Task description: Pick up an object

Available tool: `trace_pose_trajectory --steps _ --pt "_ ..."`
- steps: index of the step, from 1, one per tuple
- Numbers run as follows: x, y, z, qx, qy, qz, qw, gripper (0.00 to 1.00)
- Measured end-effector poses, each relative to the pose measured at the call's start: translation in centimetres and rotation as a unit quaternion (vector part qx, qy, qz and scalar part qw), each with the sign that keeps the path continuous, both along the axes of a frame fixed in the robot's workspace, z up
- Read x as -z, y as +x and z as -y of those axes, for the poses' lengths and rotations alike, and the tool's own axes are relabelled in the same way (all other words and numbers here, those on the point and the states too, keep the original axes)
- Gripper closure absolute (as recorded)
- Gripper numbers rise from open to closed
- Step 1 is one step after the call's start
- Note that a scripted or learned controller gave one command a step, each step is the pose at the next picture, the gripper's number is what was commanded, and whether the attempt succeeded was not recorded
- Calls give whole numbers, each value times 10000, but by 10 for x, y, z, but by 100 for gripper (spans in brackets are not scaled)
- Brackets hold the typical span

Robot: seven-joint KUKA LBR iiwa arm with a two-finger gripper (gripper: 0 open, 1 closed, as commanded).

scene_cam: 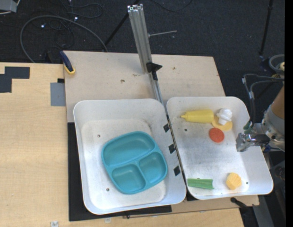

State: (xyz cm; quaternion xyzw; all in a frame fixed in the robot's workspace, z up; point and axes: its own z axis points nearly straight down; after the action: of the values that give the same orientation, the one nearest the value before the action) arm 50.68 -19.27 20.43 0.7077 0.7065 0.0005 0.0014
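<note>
The right bin [203, 155] holds a yellow bottle-shaped toy [198, 116], a white and yellow piece [225, 117], a red round piece [216, 135], a green strip [200, 184] and a yellow-orange lump [234, 180]. My gripper [245, 142] hangs at the bin's right rim, to the right of the red piece and above the yellow-orange lump. Nothing shows between its tips.
The left bin [90, 122] holds a teal divided plate [133, 161]. An upright metal post [141, 37] rises behind the bins. Black clips [171, 148] sit along the seam between the bins. Cables lie on the dark floor beyond the bench.
</note>
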Motion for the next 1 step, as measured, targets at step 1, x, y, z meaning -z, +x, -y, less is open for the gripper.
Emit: trace_pose_trajectory --steps 1 --pt "-43 5 4 -14 0 -1 10000 100"
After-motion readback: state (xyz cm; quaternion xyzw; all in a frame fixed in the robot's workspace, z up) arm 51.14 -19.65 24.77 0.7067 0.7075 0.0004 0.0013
